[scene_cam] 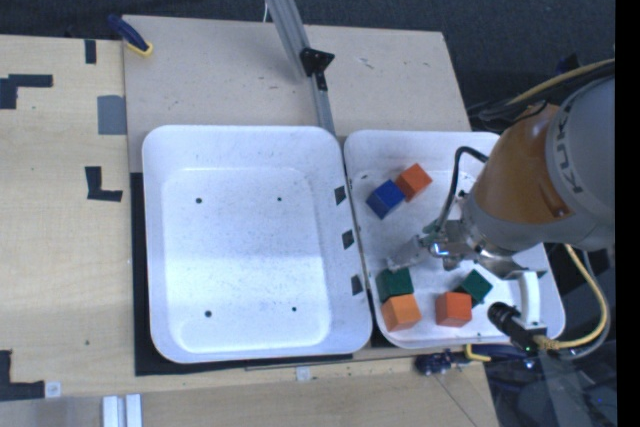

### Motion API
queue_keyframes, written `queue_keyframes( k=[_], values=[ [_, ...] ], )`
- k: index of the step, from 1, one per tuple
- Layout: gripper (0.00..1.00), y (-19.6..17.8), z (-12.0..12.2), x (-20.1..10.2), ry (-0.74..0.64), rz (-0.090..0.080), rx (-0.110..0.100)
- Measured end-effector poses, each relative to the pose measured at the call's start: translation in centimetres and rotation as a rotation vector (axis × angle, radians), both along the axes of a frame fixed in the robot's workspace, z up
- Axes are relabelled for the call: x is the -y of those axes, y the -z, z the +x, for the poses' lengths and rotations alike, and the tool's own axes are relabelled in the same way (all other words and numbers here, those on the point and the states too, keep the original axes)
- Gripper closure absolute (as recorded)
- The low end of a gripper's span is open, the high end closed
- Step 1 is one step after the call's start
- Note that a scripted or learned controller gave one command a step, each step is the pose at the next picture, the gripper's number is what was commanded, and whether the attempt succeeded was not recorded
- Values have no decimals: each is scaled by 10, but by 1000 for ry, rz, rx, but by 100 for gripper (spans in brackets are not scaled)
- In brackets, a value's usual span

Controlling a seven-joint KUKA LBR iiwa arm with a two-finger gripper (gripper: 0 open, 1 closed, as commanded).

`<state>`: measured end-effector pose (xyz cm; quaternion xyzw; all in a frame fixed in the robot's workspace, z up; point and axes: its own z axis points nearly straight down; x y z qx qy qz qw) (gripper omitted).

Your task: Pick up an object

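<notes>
Gripper (440, 247) low in right bin (480, 143), jaw state can't tell. Nearest: green cube (396, 282), just near-left of it; orange cube (402, 312) beyond, touching.

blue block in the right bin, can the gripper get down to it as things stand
Probably yes. The blue block lies uncovered in the right bin, touching only the orange block on one side. The gripper sits close beside it, with bare bin floor between them.

Grey metal pole (283, 0), blue/yellow clamp (130, 34), black tape marks (98, 184)
</notes>
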<state>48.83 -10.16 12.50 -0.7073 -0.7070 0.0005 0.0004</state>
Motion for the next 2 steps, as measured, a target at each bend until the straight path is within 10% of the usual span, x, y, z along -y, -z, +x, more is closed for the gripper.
queue_keyframes(
  k=[1,2],
  values=[
    [0,18,0,-1,-3,1,1],
    [100,11,0,-1,-2,2,-2]
  ],
)
